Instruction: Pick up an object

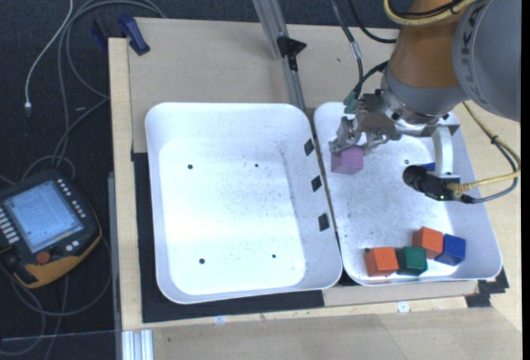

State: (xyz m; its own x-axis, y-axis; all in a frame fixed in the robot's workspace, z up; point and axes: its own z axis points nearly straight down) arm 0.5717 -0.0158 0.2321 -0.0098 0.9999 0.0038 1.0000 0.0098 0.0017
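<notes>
– Purple block (pixel 348 160): lies in the right bin (pixel 476 209), up in the far left part, just beside the wall shared with the left bin (pixel 232 209). Looks like the chosen target.

– Why that one?

– Stands alone, well apart from the rest. Leaves room on all sides for a straight descent, apart from the nearby wall.

– And the claw?

– Gripper (pixel 353 143) hangs right above the block, touching it or very nearly so. Covers the block's top edge from this slant. Released, clenched or grasping: cannot tell. Same for lifted or resting on the bin floor.

– And the others?

– Huddled at the near right corner of the same bin: orange block (pixel 381 261) and green block (pixel 412 260) touching side by side, a second orange one (pixel 430 239) and a blue block (pixel 452 248) just behind. Packed tight, so harder to grip singly. Probably the reason for going after the loner.

– Arm posture?

– Arm (pixel 431 27) reaches in from the right, wrist bent downward over the bin. Suits a top-down grab.

– Risks?

– Closeness to the wall. Could nudge the block aside or clip the rim on closing. Calls for a clean vertical lift before counting the pick as done.
</notes>
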